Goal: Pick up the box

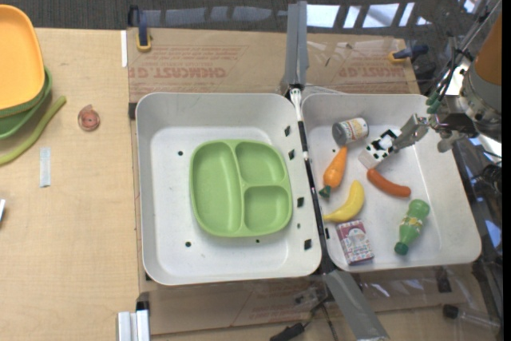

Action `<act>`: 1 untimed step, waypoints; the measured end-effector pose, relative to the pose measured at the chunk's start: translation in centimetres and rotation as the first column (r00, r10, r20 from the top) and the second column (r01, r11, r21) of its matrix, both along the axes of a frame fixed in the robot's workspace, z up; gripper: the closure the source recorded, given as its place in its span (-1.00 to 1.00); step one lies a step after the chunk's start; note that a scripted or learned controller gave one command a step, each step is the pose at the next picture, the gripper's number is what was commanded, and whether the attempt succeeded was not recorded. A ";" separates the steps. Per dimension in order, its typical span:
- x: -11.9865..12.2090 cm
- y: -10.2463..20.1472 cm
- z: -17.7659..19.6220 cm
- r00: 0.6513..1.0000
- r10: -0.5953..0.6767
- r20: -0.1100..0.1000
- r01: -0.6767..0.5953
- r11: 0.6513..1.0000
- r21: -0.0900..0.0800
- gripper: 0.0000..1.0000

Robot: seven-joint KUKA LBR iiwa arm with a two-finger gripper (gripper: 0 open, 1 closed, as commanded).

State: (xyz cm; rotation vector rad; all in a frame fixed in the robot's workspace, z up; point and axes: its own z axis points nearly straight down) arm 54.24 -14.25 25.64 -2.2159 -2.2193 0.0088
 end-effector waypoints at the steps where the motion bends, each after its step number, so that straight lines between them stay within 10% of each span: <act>1: -1.6 4.4 -11.0 0.998 0.064 0.000 -0.064 0.998 0.002 -1.00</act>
